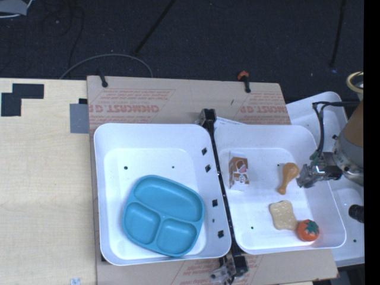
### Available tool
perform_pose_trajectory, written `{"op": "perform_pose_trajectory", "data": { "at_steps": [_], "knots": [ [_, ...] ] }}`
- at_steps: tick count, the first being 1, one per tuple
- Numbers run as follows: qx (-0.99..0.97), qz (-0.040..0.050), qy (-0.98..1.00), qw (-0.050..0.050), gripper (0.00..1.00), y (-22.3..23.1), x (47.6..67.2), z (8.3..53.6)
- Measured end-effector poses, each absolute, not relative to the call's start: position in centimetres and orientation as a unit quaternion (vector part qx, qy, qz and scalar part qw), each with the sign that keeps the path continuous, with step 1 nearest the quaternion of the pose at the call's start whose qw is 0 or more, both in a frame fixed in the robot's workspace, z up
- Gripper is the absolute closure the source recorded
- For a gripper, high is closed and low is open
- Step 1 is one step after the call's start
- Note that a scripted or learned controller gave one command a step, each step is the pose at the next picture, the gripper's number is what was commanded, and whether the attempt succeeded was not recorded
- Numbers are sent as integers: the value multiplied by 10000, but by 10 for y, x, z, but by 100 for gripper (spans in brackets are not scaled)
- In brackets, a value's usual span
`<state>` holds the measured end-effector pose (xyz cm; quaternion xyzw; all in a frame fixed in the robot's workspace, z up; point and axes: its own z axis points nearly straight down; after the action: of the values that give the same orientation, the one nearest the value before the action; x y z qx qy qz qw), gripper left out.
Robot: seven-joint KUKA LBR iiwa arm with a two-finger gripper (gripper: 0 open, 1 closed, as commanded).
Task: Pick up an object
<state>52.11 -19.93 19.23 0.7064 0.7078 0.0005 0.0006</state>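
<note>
Right bin (261,242), near corner: orange tomato-like toy (307,230), touching a tan toast piece (282,215). Farther back: drumstick toy (288,176) and small carton (238,171). Pincer (309,176) just right of drumstick; opening cannot be told. Left bin (113,141): blue divided tray (162,215).

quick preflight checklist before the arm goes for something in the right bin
1. Targets in the right bin: ok. Drumstick, small carton, toast slice and tomato lie there.
2. Objects apart from each other: mostly ok; the toast slice and tomato sit close together.
3. Gripper position: ok, at the bin's right side, just right of the drumstick.
4. Gripper carrying nothing: cannot tell.
5. Nearest target free of the wall: ok, the drumstick lies on open floor.
6. Left bin: ok, it holds a blue divided plate, away from the gripper.
</note>
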Motion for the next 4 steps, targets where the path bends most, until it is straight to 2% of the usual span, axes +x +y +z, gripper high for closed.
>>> {"op": "perform_pose_trajectory", "data": {
  "at_steps": [1, 3, 4],
  "knots": [
    [7063, 4, 7079, 9, 100, -200, 522, 240],
    [7051, -1, 7091, -25, 100, -78, 534, 235],
    [7055, -10, 7087, -26, 100, -19, 524, 229]
  ]
}}
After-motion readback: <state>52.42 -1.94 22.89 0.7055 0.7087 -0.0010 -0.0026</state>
